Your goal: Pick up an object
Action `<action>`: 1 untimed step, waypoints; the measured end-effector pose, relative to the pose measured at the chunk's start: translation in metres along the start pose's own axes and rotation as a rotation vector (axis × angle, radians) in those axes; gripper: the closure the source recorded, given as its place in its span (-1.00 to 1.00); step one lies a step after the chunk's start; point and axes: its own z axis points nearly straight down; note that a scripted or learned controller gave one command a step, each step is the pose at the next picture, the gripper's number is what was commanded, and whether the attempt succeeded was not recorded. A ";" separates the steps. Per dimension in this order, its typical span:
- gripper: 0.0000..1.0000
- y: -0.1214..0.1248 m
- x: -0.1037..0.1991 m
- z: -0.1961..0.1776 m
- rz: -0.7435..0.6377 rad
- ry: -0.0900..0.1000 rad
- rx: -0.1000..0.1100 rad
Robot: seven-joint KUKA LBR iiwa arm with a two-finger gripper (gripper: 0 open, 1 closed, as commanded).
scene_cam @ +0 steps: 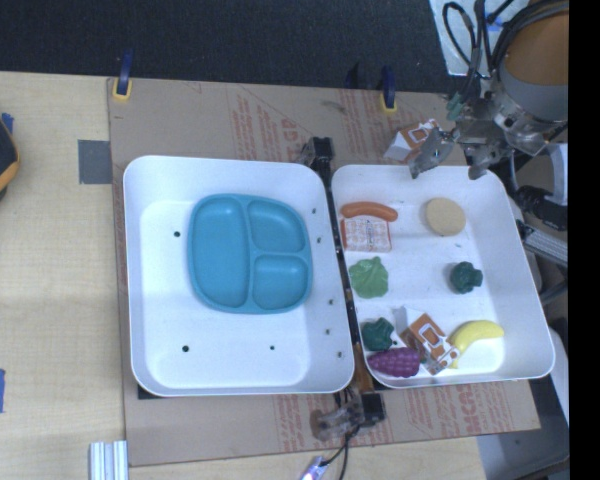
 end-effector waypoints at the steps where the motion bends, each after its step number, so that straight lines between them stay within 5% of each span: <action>1: -1.00 0.021 -0.060 0.112 0.001 -0.002 0.003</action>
